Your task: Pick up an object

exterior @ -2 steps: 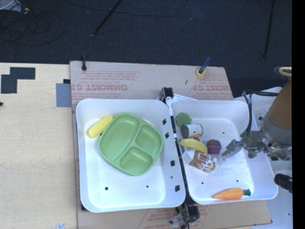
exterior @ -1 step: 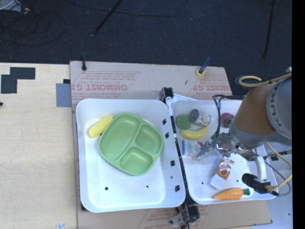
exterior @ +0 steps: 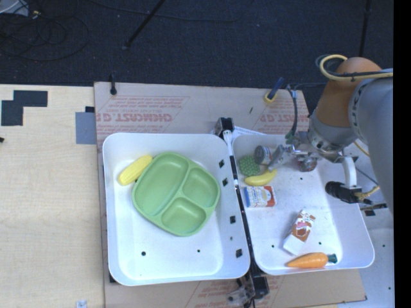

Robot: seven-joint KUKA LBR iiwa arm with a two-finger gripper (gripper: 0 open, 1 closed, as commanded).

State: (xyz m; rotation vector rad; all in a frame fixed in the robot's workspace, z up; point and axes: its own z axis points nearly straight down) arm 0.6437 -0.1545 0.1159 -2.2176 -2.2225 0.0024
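Gripper point(exterior: 273, 161) low in right bin point(exterior: 350, 226), upper left, just above banana point(exterior: 260, 178); finger state unreadable (too small, cluttered).

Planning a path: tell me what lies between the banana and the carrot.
In the camera view, between banana and carrot: a small flat packet and a carton.

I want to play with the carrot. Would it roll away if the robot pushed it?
Probably a little. The carrot looks round and tapered, so it would likely roll in a curve, not straight. It lies by the bin's near wall, which should stop it. Its shiny skin may slip in a pincer.
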